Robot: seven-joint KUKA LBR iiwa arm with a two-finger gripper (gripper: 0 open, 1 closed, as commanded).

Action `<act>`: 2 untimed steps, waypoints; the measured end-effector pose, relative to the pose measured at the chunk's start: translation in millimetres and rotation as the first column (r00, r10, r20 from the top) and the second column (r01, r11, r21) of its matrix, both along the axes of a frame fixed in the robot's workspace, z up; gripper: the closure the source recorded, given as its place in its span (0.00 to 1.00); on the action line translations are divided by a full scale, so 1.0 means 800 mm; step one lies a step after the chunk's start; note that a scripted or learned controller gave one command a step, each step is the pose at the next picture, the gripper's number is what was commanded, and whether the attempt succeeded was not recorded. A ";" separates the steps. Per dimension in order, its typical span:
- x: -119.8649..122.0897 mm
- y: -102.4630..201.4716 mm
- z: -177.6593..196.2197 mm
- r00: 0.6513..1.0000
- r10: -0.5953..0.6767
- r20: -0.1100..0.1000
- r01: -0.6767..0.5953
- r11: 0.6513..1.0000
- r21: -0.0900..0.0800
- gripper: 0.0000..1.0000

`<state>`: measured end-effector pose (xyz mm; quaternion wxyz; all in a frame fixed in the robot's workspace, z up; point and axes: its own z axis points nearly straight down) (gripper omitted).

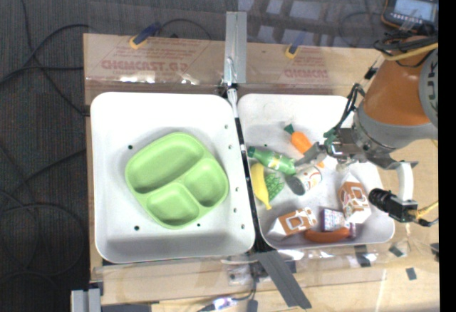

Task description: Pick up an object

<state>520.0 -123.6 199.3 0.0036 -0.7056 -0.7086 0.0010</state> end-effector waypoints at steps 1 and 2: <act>0.044 0.042 -0.013 1.000 0.022 0.001 -0.022 1.000 0.000 0.00; -0.008 -0.053 -0.139 0.994 0.109 0.014 -0.109 0.994 -0.005 0.00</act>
